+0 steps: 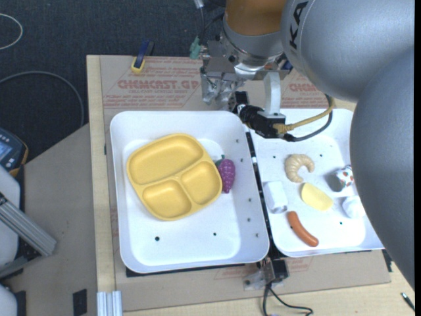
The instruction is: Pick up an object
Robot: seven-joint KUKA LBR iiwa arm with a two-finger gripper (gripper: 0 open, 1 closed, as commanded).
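Observation:
My gripper (220,89) hangs over the cardboard bench just behind the back rim of the left bin (122,196), apart from every object. In that bin lie a yellow divided plate (174,175) and a purple bunch of grapes (226,174) touching the plate's right edge. The right bin (329,245) holds a croissant (299,166), a yellow block (317,197), an orange-red sausage (303,228), a white cylinder (275,197), a small grey and white toy (341,178) and a white piece (351,207). The arm's large grey link covers the right bin's far right side.
A black connector with a yellow cable (263,120) hangs from the wrist over the ridge between the bins. A blue and yellow clip (139,56) lies on the cardboard at the back left. Dark floor with cables lies beyond the bench.

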